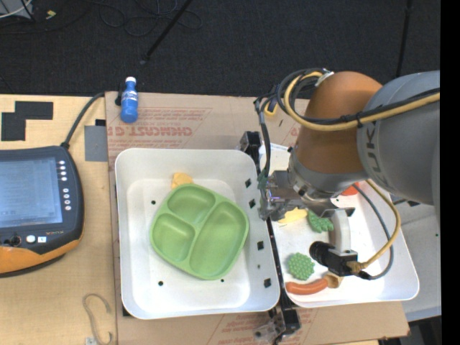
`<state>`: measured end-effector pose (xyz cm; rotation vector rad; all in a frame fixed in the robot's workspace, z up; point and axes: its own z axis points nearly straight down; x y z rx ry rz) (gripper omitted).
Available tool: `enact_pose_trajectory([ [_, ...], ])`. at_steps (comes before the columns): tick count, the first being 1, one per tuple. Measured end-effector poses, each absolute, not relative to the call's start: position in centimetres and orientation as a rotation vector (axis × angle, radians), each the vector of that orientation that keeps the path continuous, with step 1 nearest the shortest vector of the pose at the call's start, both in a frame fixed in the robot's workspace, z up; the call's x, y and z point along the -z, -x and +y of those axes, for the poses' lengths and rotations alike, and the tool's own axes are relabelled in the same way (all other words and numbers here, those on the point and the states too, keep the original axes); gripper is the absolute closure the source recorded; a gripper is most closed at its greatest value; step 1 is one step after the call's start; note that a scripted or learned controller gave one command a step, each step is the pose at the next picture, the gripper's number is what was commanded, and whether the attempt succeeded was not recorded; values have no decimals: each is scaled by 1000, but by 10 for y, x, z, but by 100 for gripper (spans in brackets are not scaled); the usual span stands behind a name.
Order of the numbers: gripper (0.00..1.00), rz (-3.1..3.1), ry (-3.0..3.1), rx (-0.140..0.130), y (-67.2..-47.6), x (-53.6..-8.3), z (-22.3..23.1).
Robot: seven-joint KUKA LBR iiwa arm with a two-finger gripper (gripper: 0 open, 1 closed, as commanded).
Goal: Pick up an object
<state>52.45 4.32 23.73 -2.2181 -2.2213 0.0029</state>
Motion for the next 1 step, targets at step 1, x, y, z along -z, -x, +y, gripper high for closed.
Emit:
enact_pose_trajectory([
  [1,100,-2221,2218,-4,-527,-236,45],
])
